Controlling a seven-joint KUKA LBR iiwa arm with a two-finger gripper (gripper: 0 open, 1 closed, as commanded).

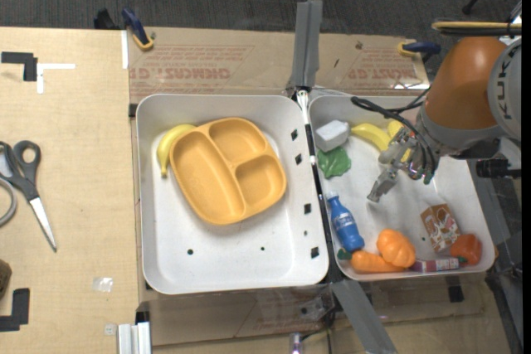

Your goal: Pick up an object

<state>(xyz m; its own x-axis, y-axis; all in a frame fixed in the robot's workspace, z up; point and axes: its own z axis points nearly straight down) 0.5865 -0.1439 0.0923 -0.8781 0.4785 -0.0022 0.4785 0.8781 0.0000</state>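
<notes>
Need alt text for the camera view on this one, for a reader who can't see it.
The arm's pincer hangs over the right bin, above bare floor between a yellow banana, a blue bottle and orange toys. The left bin holds an orange divided plate lying partly over a second banana.

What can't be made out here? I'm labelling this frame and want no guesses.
- Banana in the left bin: mostly under the yellow divided plate.
- Second banana in the right bin: its far end is behind the gripper.
- Gripper: too blurred to tell open from shut.
- Snack packet: print too small to read.
- Scissors: cut by the left edge.
</notes>
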